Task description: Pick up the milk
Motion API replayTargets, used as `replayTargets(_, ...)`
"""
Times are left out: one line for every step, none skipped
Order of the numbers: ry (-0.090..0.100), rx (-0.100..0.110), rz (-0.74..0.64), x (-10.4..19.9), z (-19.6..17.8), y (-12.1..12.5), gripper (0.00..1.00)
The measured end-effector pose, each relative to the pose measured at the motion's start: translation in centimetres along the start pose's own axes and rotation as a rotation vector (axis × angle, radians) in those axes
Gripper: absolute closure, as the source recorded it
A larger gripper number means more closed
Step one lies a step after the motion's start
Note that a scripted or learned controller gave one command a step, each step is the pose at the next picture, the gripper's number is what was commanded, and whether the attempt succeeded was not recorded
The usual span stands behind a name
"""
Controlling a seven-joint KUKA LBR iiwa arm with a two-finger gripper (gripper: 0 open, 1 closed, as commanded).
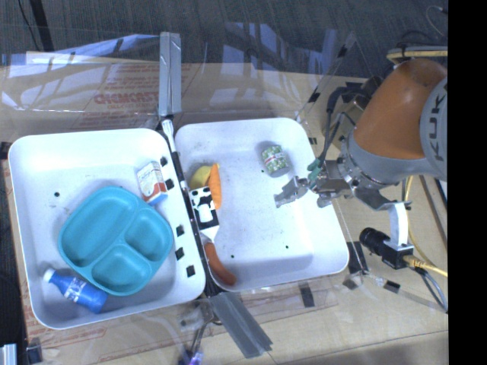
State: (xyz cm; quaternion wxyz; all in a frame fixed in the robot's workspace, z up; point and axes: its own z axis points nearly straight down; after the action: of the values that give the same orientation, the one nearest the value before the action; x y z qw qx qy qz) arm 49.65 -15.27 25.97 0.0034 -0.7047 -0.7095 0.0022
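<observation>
The milk (150,179) is a small white carton with red print. It lies in the left bin (30,204), against the wall next to the divider and just above the blue plate's upper right corner. My gripper (307,192) hangs over the right side of the right bin (304,258), well to the right of the milk and across the divider from it. Its fingers (286,194) stand open with nothing between them. A small jar with green contents (273,159) sits just up and left of the gripper.
A blue divided plate (116,239) fills the middle of the left bin, with a blue bottle (76,291) at its lower left. Along the right bin's left wall lie a yellow fruit (199,176), a carrot (216,186), a black-and-white block (203,204) and a sausage (218,265).
</observation>
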Motion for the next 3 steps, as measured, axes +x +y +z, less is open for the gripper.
replayTargets(0.000, 0.001, 0.319, 7.2, 5.6, 0.0, 0.00)
replayTargets(-0.001, -0.002, 0.219, 5.0, 2.1, 5.7, 0.00)
replayTargets(-0.001, 0.000, 0.289, 5.6, 17.0, 5.3, 0.00)
